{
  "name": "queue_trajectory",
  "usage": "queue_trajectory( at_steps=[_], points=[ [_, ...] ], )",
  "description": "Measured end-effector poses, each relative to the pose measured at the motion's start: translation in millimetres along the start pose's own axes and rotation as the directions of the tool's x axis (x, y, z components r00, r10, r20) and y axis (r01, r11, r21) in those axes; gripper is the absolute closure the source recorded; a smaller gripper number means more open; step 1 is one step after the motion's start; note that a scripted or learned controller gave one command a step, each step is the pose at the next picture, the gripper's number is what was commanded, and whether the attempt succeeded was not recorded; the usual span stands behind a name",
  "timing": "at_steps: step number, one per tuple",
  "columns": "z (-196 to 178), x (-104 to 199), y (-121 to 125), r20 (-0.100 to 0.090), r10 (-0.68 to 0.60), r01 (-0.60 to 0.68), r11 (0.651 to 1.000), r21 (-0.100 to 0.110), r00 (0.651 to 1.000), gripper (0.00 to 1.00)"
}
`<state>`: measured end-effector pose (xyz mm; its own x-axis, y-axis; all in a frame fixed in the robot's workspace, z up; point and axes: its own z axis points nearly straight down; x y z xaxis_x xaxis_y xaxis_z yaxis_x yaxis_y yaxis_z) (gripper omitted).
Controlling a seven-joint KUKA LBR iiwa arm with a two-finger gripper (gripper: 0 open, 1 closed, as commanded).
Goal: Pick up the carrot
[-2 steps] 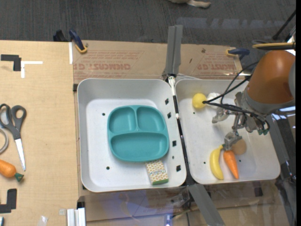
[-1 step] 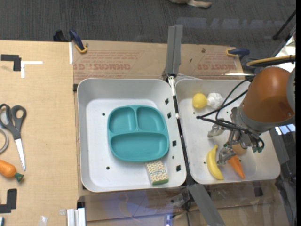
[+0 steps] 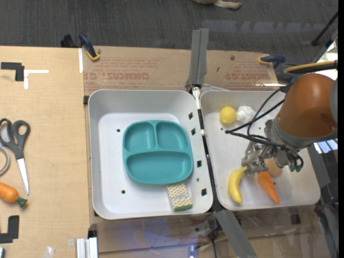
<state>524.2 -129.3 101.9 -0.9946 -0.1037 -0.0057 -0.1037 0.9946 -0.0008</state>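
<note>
The orange carrot (image 3: 269, 187) lies at a slant in the right bin (image 3: 301, 198), near its front edge, with its thin tip toward the front right. My gripper (image 3: 258, 165) hangs directly over the carrot's thick end, touching or almost touching it. The arm's orange band and the cables hide the wrist above it. A yellow banana (image 3: 235, 185) lies just left of the carrot.
A yellow lemon (image 3: 228, 115) and a white lump (image 3: 245, 112) sit at the back of the right bin. The left bin (image 3: 102, 144) holds a teal divided plate (image 3: 158, 152) and a small patterned packet (image 3: 179, 196). Scissors (image 3: 16, 144) and another orange carrot-like toy (image 3: 8, 192) lie on the bench at the left.
</note>
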Motion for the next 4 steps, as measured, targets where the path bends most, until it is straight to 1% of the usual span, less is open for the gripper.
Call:
queue_trajectory(
  at_steps=[1, 2, 3, 4],
  points=[
    [-90.4, -6.3, 42.7, -0.001, 0.145, -0.145, 0.989, 0.000, 0.989, 1.00],
    [-90.1, -6.1, 42.6, -0.002, 0.146, -0.146, 0.989, 0.000, 0.989, 0.00],
    [-31.7, 43.3, -20.3, -0.005, 0.229, -0.229, 0.974, 0.000, 0.974, 0.00],
    [9.4, 46.9, -7.4, -0.004, 0.339, -0.339, 0.941, 0.000, 0.941, 0.00]
  ],
)
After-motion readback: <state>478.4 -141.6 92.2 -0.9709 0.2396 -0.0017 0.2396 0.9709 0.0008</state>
